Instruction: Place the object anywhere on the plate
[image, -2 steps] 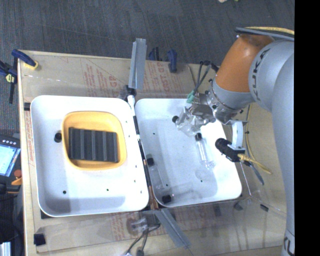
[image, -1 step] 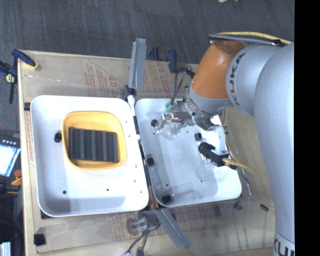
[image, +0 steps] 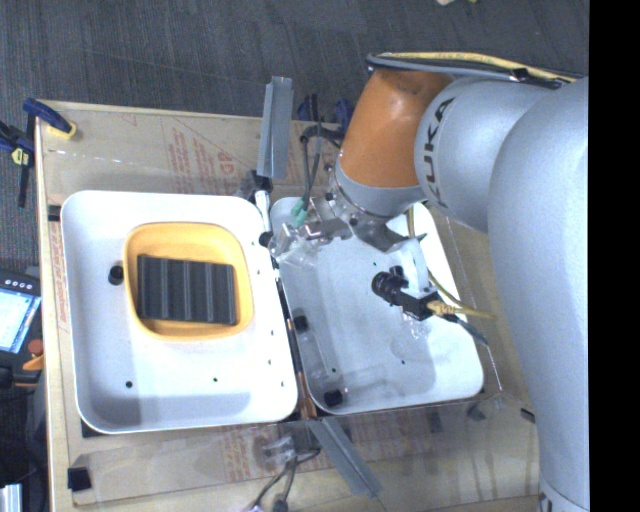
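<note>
A yellow square plate (image: 185, 240) with rounded corners lies in the left white bin (image: 100, 370). On the plate rests a dark grey ridged rectangular block (image: 190, 290), covering most of its middle. My gripper (image: 292, 235) hangs low over the far left corner of the right bin (image: 440, 375), just right of the wall between the two bins. It stands apart from the plate and the block. The grey arm with its orange band (image: 385, 120) reaches in from the right and hides the far side of the right bin.
A small black item (image: 116, 273) lies in the left bin just left of the plate. A black connector with a yellow cable (image: 400, 292) hangs off the wrist over the right bin. Clamps and rails sit on the wooden bench (image: 150, 140) around the bins.
</note>
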